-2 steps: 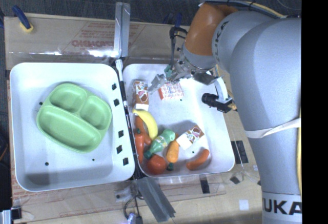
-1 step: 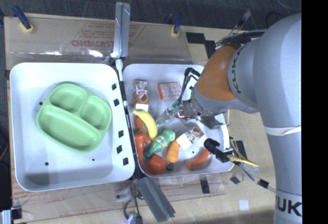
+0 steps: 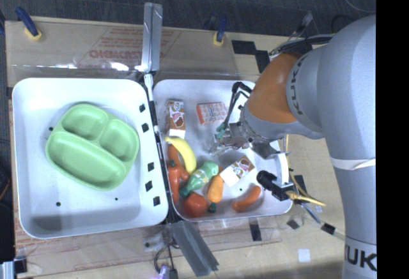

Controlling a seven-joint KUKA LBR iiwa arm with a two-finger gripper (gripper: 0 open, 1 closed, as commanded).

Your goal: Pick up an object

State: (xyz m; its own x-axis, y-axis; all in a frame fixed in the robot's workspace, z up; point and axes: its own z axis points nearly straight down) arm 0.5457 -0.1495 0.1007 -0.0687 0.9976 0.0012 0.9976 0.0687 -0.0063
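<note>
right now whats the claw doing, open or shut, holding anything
Claw: low in the right bin, above the toy food; open or shut cannot be told, and nothing is seen in its grip.

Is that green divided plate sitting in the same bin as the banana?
No, the green divided plate lies in the left bin, while the banana lies among toy foods in the right bin.

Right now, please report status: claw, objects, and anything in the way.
Claw low in right bin, nothing seen held. Banana, carrot, small cartons crowd the bin. Green tray alone in left bin.
</note>
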